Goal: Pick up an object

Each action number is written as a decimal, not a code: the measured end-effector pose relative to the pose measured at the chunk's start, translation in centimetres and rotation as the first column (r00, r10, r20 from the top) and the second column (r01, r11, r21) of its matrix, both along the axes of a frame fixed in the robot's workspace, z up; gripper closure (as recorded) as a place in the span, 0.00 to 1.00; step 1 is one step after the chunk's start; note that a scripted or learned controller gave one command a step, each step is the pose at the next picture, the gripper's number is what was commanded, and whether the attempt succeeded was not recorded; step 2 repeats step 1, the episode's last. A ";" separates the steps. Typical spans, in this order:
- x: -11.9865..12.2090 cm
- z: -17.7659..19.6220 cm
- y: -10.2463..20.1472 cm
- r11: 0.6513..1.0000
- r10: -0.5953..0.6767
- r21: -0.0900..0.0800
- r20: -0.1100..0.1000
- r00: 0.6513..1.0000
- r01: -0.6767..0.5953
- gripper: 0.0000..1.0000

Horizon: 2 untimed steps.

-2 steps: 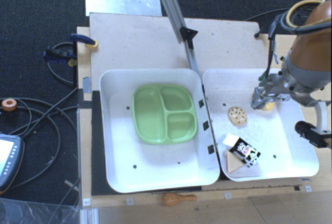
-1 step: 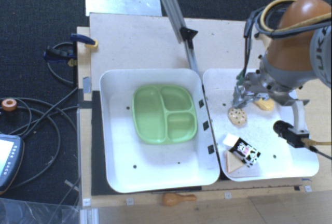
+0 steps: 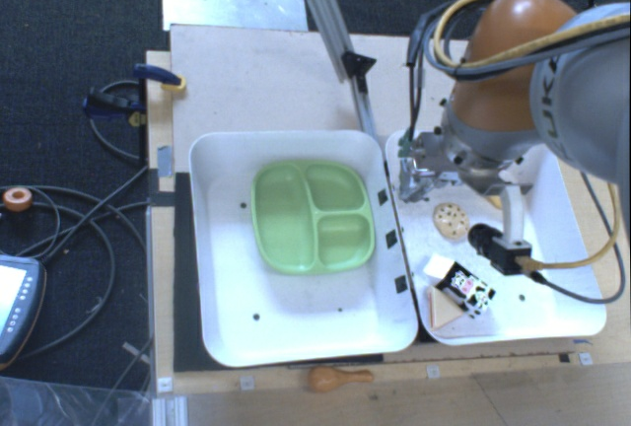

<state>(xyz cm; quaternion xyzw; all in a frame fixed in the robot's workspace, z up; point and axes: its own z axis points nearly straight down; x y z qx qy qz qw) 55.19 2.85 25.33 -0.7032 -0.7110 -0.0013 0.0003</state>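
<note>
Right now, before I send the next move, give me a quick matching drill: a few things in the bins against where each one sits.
Things:
1. green tray
2. cookie
3. cow-print block
4. gripper

Places:
A. right bin, near its front edge
B. middle of the left bin
C. right bin's left side, by the divide between bins
D. right bin, just below the gripper

Pairs: 1-B, 2-D, 3-A, 4-C

- A green, three-compartment plastic plate (image 3: 314, 217) lies near the middle of the left shallow white bin (image 3: 222, 316).
- A small orange wooden pear-shaped piece (image 3: 339, 378) lies on the bench at the bin's 6 o'clock.
- A blue-and-yellow clamp (image 3: 158, 77) grips the bench edge at 10 o'clock.
</note>
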 end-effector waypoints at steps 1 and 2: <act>-0.1 -2.1 5.0 1.000 -0.001 0.000 -0.003 1.000 0.001 1.00; -0.1 -2.1 5.0 1.000 -0.001 0.000 -0.003 1.000 0.001 1.00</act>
